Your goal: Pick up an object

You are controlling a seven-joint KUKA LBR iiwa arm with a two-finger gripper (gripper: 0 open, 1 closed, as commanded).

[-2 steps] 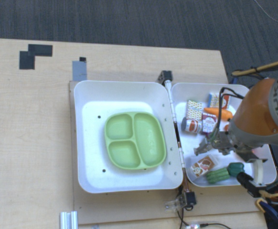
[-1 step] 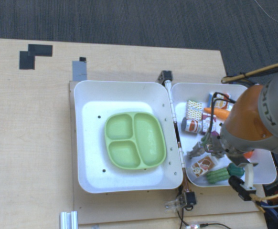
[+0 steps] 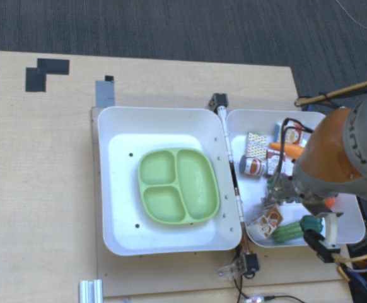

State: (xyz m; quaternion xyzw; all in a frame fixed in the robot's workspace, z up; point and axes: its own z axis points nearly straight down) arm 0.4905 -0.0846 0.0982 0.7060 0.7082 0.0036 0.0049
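While the arm (image 3: 344,150) reaches in from the right and bends down over the right bin (image 3: 355,229), its grey body and orange band cover much of that bin, and the gripper (image 3: 277,191) sits low among the objects near the bin's middle; whether it is apart, together or clamped on anything cannot be told, since the wrist hides it from above. Several small things lie in this bin around the arm: a packet with a white and grey checked pattern (image 3: 256,145) near the upper left, a small can with a red and white label (image 3: 252,166) lying on its side just below the packet, and an orange piece (image 3: 285,148) beside them, close to a loop of black cable. Toward the near edge lie a round, brown-printed item (image 3: 270,220) and a green object (image 3: 289,231) just beside it (what exactly they are is too small to tell). None of them can be seen lifted off the bin floor. The left bin (image 3: 117,232) holds a pale green divided plate (image 3: 178,186) with three compartments, resting flat near its middle. Both bins stand side by side on the wooden bench (image 3: 38,188).
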